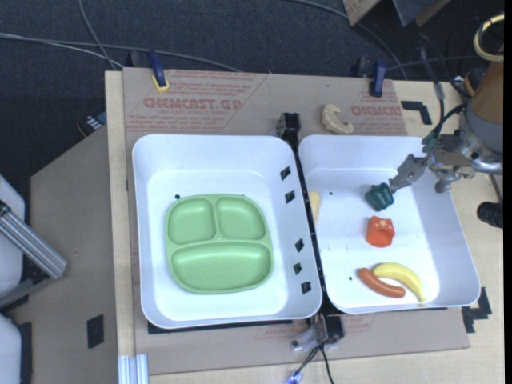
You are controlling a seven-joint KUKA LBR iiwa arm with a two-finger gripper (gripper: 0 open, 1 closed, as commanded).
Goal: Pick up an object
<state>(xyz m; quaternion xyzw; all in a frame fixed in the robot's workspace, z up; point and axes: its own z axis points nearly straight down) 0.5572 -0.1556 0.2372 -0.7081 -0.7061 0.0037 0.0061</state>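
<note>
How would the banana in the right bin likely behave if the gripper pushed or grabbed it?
The banana looks smooth and curved, so it would probably pivot or slide when pushed. It touches the sausage, which would likely shift too. Its glossy look suggests stiff, light plastic.

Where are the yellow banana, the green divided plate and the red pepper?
Yellow toy banana [402, 277], camera view: middle of its curve.
Green divided plastic plate [218, 242], camera view: central ridge.
Red toy pepper [381, 231], camera view: its body.

arm [490, 126] cut by right edge
</note>
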